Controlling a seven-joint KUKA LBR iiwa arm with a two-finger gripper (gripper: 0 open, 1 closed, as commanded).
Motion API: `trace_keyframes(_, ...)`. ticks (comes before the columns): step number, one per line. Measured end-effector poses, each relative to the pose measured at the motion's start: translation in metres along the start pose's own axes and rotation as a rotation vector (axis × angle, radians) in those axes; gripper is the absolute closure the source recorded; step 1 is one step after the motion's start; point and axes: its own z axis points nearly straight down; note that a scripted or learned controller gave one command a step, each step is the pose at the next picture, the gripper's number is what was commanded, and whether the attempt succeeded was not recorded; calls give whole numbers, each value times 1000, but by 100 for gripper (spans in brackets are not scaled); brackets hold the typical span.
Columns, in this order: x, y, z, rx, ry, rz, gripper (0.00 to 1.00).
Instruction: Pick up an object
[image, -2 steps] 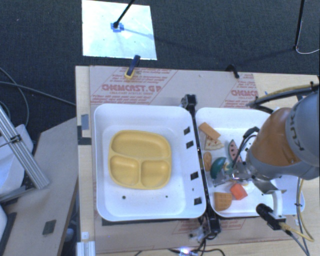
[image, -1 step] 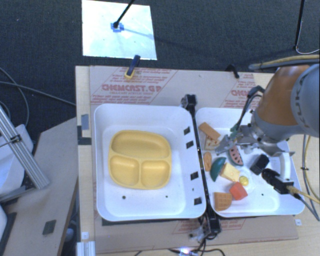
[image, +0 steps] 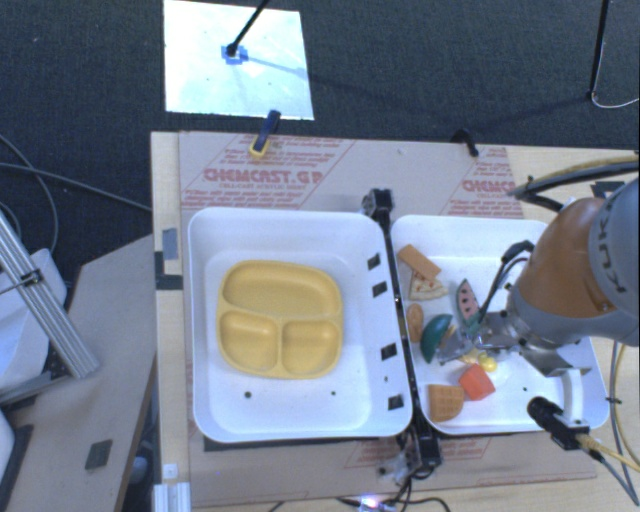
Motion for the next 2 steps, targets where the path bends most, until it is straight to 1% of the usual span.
trace_keyframes(1, 47, 33, -63, -13, -1, -11, 0)
trace_keyframes(2, -3, -5, 20, 0, -1, 2, 0)
